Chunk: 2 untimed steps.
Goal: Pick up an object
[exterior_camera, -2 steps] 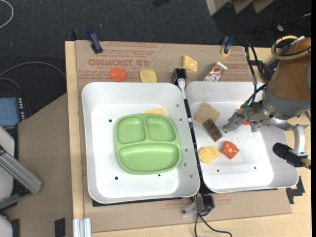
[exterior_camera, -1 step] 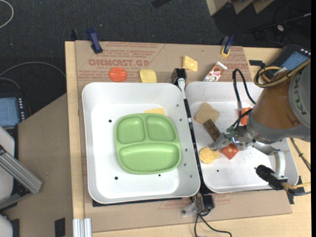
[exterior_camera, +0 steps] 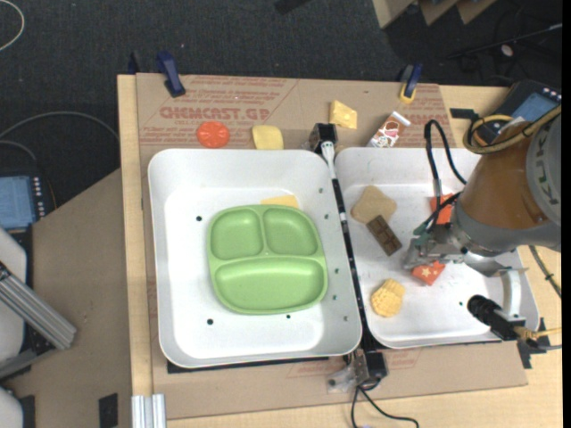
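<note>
Bench with two white bins side by side. Left bin (exterior_camera: 178, 239) holds a green divided plate (exterior_camera: 266, 259), bare floor around it. Right bin (exterior_camera: 401, 328) has open floor along its near wall. Gripper (exterior_camera: 426, 255) low over the right bin; grip state cannot be told. Orange block (exterior_camera: 429, 274) lies just under it. Brown bar (exterior_camera: 384, 234) and yellow piece (exterior_camera: 387, 299) sit nearby, to the gripper's left.
</note>
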{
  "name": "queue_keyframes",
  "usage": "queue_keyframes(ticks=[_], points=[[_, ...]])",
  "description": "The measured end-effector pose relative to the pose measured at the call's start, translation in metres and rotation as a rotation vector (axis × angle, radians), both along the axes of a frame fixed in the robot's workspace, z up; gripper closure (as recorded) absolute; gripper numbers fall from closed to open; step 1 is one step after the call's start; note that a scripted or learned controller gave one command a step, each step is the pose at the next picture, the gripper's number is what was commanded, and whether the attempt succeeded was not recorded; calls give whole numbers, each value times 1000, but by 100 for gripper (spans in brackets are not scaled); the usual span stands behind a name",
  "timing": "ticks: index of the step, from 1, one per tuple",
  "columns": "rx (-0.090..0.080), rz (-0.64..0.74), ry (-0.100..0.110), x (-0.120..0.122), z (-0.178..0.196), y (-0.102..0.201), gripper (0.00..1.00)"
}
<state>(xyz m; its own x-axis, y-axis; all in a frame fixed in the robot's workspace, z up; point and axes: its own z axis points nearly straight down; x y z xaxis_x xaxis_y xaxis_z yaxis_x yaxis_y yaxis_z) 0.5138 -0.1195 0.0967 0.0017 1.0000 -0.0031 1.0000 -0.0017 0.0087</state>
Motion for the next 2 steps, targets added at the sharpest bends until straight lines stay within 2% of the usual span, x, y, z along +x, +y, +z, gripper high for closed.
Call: queue_keyframes(ticks=[1,2], points=[[0,5,-3,29,110,6,100],[5,4,10,15,121,72,100]])
